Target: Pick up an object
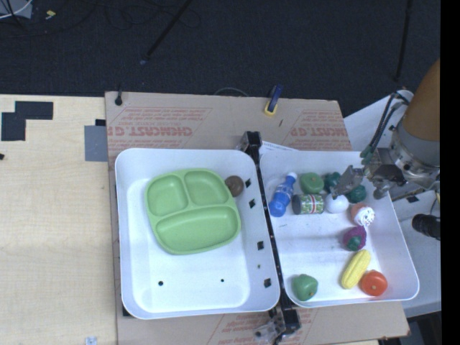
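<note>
Cataloguing the right bin (402, 264) as landmark, since it holds every candidate for picking.

- Blue bottle (281, 197): lying tilted against the bin's left wall. Likely light, rigid, smooth plastic; apt to roll, best taken across the body.
- Small labelled can (310, 205): just beside the bottle, on its side. Stiff, round, may slip.
- Green lump (312, 183): near the bin's far wall.
- White ball (336, 204): right of the can; smooth and likely to squirt from a pinch.
- Red-and-white piece (363, 215) and purple piece (353, 238): mid-bin, towards the right wall.
- Yellow corn cob (355, 268): near the bin's near-right corner, touching the orange-red tomato (373, 284). Judged light, hard toy plastic; its ridged length offers the surest hold, taken across the narrow waist.
- Green pepper (305, 287): at the near wall, well apart from the rest, so the least cluttered target.
- End effector (363, 180): at the bin's far-right corner, low among the items by the white ball; whether it stands wide, narrow or closed on anything cannot be told.
- Left bin (136, 279): adjoining the right bin, carrying a green divided plate (192, 211) with a brown ball (234, 185) beside it.

No item appears lifted.
</note>
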